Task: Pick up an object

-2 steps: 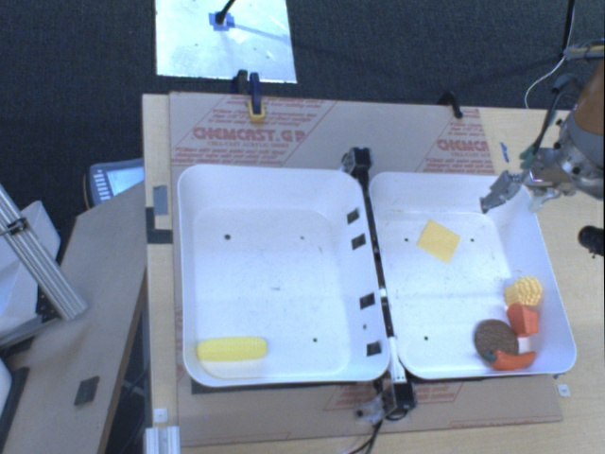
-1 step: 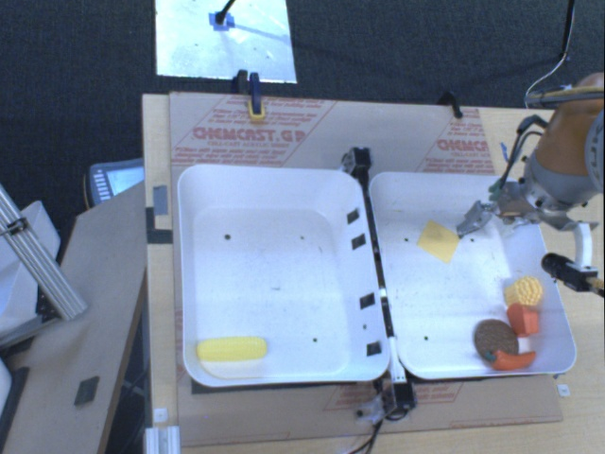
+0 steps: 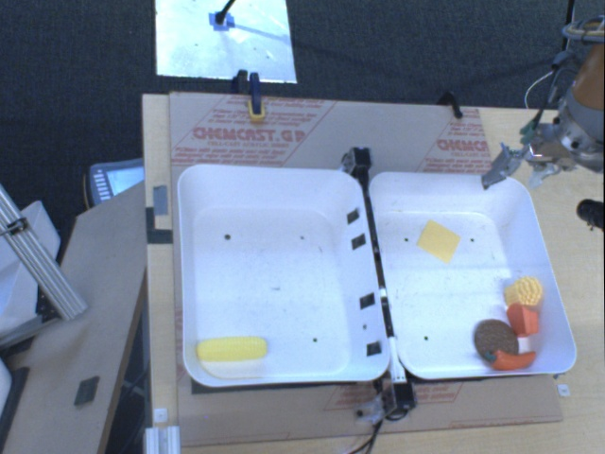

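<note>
Above the far right corner of the right shallow white plastic bin [image 3: 558, 282], the grey metal hand [image 3: 518, 164] hangs over the tabletop [image 3: 397, 121], its two fingers spread apart and grasping nothing. Inside that bin a flat yellow square piece [image 3: 439, 240] lies near the middle, well apart from a cluster at the near right corner: a yellow corn cob [image 3: 525, 291], a red block [image 3: 524, 319], a brown round disc [image 3: 492, 338] and an orange carrot [image 3: 514, 358]. Near the front of the left white bin [image 3: 189, 253] lies a long yellow banana-like piece [image 3: 232, 349].

My two smooth white plastic bins [image 3: 274, 253] sit on a matt board [image 3: 312, 126]; behind it, a dull metal plate [image 3: 227, 26].
</note>
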{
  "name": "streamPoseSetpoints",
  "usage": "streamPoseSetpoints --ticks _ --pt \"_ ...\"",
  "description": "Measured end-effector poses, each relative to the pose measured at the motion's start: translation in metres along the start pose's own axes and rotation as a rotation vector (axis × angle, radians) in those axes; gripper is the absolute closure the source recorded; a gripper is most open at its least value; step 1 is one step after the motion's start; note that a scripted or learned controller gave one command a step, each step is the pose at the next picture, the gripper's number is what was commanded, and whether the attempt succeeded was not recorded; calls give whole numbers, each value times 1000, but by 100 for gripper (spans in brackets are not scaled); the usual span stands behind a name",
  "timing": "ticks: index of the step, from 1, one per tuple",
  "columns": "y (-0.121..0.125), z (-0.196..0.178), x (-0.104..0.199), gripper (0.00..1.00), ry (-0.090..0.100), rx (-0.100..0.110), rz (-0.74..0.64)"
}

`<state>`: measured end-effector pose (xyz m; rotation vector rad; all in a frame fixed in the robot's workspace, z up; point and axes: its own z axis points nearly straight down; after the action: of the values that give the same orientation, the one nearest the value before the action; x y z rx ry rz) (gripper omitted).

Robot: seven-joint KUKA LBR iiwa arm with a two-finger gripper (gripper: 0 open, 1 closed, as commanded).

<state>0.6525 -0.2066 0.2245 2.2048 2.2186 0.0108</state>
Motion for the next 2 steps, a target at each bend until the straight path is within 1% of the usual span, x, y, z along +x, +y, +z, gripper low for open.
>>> streamPoseSetpoints --ticks 1,2 --pt "11 111 2 0 6 19 0" --pt "18 9 0 0 1 2 0"
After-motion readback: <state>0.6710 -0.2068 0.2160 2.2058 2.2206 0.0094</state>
